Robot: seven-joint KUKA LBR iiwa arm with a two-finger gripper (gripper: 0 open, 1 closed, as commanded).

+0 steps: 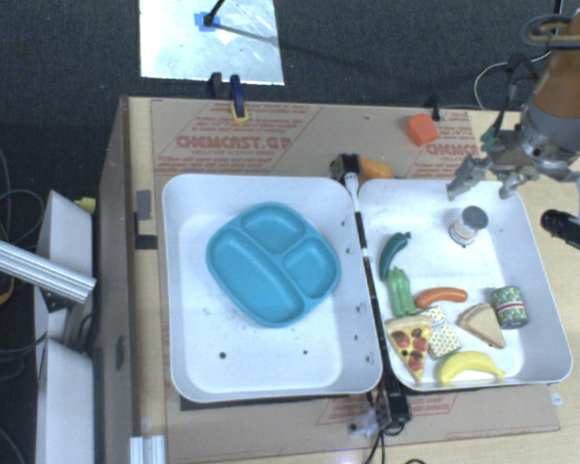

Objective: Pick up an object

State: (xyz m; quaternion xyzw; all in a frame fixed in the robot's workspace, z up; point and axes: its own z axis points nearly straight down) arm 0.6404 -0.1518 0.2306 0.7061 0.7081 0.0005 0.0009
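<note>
Above the right bin, the gripper hangs with its fingers spread apart, holding nothing, near a small jar below it.

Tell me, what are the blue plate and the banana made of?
The blue plate looks like smooth, hard plastic: one even colour, moulded sections, a soft shine. The banana looks like toy plastic too, evenly bright yellow and slightly glossy, though it could be rubber or foam.

Dark carpet surrounds the bench. A shiny silver sheet lies on it, beyond the cardboard-topped bench. Black cables trail at left.
</note>
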